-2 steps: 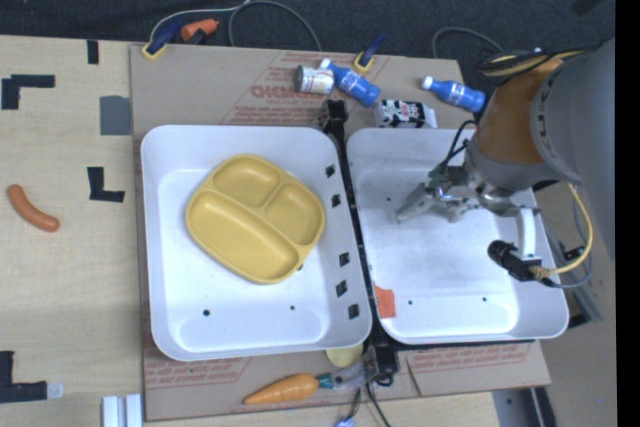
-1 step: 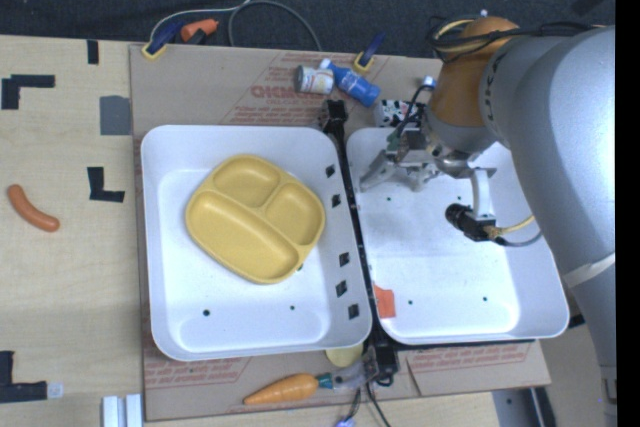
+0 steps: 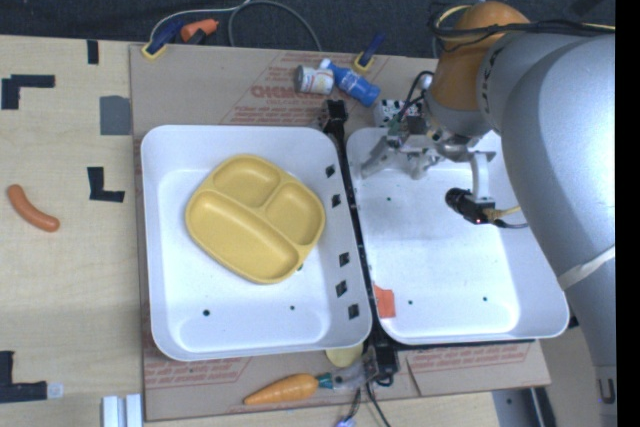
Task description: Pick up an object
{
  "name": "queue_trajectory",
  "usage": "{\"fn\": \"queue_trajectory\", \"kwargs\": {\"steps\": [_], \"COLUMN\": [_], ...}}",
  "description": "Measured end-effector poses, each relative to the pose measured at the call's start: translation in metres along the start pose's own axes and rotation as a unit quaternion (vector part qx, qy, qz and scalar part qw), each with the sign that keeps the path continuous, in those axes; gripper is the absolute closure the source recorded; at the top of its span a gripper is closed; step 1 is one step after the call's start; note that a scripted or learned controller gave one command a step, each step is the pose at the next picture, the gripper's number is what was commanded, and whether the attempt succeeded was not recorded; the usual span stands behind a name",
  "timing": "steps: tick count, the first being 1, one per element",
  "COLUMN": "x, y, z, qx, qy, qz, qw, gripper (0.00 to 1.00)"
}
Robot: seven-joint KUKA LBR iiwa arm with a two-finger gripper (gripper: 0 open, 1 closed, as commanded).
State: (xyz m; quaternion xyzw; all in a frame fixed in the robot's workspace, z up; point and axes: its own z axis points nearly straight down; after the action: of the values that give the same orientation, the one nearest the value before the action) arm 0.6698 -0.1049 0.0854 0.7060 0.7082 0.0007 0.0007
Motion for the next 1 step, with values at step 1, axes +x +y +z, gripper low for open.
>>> {"fn": "queue_trajectory", "kwargs": {"steps": [1], "x": [0.0000], "y": [-0.0005], "z": [-0.0101], "qx": [0.000], "qy": [-0.001], "qz": [0.000], "qw": [1.0000], "gripper": [1.00]}}
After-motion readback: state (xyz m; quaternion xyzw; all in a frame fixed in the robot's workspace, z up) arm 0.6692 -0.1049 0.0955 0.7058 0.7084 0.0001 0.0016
